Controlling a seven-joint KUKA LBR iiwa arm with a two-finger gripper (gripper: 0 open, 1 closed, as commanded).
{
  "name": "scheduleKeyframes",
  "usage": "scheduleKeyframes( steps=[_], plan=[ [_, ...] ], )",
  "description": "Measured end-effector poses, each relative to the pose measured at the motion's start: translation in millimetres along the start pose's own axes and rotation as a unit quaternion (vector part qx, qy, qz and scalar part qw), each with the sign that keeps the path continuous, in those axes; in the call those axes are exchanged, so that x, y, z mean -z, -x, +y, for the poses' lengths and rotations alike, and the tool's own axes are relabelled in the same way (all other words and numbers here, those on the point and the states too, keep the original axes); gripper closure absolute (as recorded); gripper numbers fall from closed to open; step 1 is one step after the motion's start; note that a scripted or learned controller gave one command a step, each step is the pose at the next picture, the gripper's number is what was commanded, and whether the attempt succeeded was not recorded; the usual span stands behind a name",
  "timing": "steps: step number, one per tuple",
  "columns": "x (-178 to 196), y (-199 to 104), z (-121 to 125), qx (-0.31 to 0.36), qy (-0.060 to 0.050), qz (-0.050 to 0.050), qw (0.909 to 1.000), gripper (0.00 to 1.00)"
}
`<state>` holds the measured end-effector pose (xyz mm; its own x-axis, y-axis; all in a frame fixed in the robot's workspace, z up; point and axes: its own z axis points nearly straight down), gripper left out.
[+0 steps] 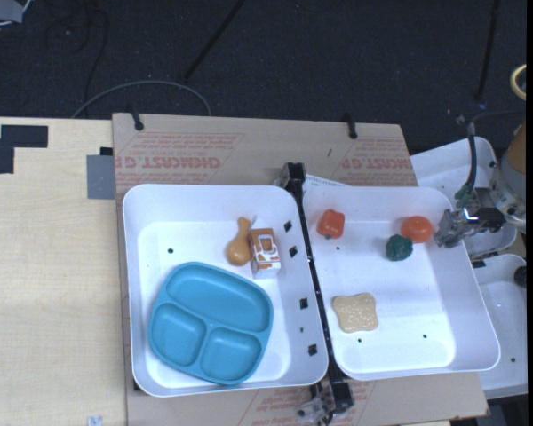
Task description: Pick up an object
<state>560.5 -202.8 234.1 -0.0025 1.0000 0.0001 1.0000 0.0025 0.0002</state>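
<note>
Two bins [133,238] | pincer [450,229] state unclear, beside orange ball [417,228] | green lump [399,248] near

This is a robotics lab, not a home or a kitchen. Two white bins [135,238] sit side by side on a sheet of printed cardboard [249,153] laid over a pale wooden bench [44,282]. Loose cables [142,87] trail across the dark floor behind. The things in the bins are toy props: a blue sectioned plate [211,322], plastic food, a small carton [265,251]. At the right edge a gripper [453,229] with wiring reaches in.
</note>
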Motion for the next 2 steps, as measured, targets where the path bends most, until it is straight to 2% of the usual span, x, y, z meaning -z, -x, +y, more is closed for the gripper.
scheduleKeyframes(
  steps=[1, 2],
  plan=[
    [-3.1, -49.3, 15.0, 0.001, -0.001, 0.001, 1.0, 1.0],
    [-14.0, -101.6, 16.5, -0.001, -0.002, 0.0, 1.0, 1.0]
  ],
)
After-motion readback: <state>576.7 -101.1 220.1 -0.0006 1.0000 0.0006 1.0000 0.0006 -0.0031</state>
